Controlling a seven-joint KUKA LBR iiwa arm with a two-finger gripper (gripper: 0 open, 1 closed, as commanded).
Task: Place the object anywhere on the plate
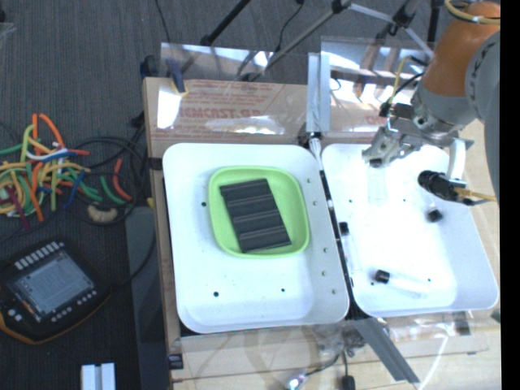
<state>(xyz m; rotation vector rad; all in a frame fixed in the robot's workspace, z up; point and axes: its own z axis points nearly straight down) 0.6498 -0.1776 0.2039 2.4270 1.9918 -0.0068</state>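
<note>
the dark ribbed block (256, 214) lies flat on the green plate (221, 220), in the left bin (244, 307). the gripper (383, 153) hangs over the right bin (455, 291) at that bin's eleven o'clock corner, well apart from the plate. whether its fingers stand apart or together cannot be told.

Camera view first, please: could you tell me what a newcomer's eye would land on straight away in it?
The green plate in the left bin stands out most, with a dark ridged block lying flat on it. Next comes the grey arm with its orange band at the upper right, its tool above the far end of the right bin. A tangle of coloured cables lies on the floor at the left.
</note>
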